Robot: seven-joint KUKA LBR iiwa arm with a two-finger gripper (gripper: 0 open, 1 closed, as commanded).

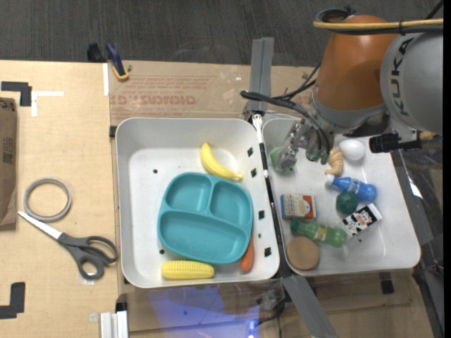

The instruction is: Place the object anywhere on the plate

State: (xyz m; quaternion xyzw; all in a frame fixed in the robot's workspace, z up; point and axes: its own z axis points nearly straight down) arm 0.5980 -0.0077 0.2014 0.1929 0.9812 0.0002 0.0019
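We find the claw [299, 145] low in the right bin [402, 252], at its far left corner; spread or pinched, we cannot tell. Plate [206, 218] sits in the left bin [134, 189], banana [218, 163] touching its far rim, corn [187, 269] at its near edge

Plate [204, 220]: teal plastic, smooth, slight sheen. Bins [134, 189]: white plastic, glossy w/ glare. Bench [56, 146]: pale wood-look, matt. Cardboard sheet [176, 97]: brown, matt. Scissors [77, 248]: metal blades, grey plastic handles. Tape roll [47, 198]: shiny. Arm [356, 62]: glossy orange band, grey shell smooth. Corn [187, 269], banana [218, 163]: yellow plastic-looking.
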